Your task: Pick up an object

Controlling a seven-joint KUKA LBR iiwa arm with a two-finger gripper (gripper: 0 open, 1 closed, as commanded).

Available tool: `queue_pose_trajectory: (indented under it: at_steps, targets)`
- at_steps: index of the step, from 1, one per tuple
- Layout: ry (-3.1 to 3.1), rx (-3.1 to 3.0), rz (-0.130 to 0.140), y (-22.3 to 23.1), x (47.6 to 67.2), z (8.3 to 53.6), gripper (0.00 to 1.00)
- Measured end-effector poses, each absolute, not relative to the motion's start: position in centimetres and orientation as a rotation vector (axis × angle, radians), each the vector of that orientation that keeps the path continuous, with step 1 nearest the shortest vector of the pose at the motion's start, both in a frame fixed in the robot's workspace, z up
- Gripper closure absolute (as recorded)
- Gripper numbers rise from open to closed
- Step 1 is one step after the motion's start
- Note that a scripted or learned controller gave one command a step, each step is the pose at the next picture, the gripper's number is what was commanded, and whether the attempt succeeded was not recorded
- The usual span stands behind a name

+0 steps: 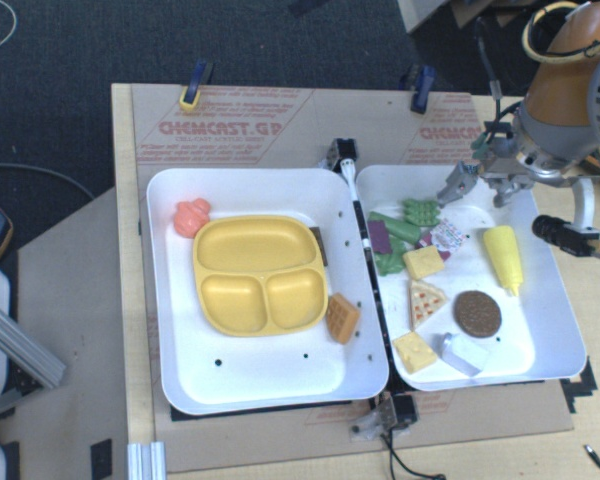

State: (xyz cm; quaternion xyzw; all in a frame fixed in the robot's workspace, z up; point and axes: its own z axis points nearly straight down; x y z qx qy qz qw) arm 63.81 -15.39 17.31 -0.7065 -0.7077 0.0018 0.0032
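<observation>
Hovering over the right bin [550, 298], the end effector [477, 182] hangs spread, banana [504, 256] at its 5 o'clock.

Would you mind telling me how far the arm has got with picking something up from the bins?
Nothing looks picked yet. The gripper hangs open over the far edge of the right bin with nothing between its fingers. The green toy, the yellow bottle and the brown cookie all lie in that bin. Left to do: choose one, descend, close and lift.
</observation>
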Motion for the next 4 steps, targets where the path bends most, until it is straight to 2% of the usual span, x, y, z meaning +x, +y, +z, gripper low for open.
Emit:
queue_pose_trajectory:
  at_steps: [1,2,3,4]
  targets:
    - [-2.218,-2.214,0.007,-14.7,63.5,11.1,0.00]
    - [-2.223,-2.222,-0.006,-14.6,63.8,8.9,0.00]
    - [-2.229,-2.225,-0.008,-14.6,63.8,10.0,1.00]
    - [-2.227,-2.227,-0.005,-15.5,63.5,15.1,1.00]
